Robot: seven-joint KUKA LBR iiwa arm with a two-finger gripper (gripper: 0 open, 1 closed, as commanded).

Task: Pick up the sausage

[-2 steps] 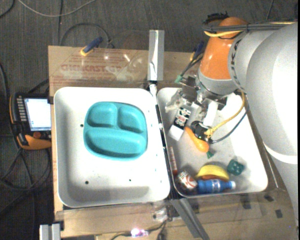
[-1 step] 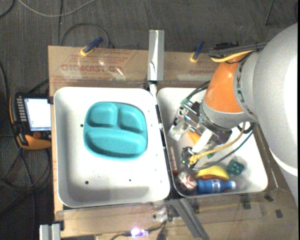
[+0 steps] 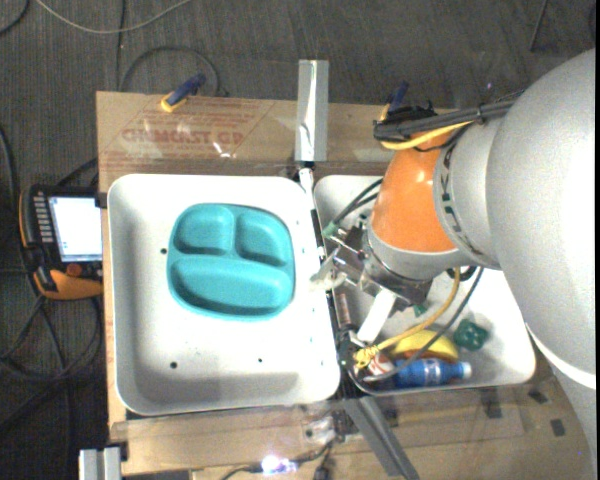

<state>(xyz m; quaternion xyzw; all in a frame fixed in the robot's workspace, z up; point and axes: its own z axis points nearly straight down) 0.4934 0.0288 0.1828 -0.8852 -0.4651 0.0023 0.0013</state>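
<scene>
My own bulky grey arm [image 3: 540,198] crowds the right white bin [image 3: 515,363], whose near edge is cluttered by a blue plastic bottle [image 3: 430,373] and yellow banana-shaped toy [image 3: 425,346]. In the left white bin [image 3: 130,298], open floor rings a teal divided plate [image 3: 232,260].

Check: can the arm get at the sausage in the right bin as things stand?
Can't confirm. The arm hangs low over the right bin and hides most of its floor. Past it show a blue bottle, a yellow item and a green item; I can't make out a sausage among them.
</scene>
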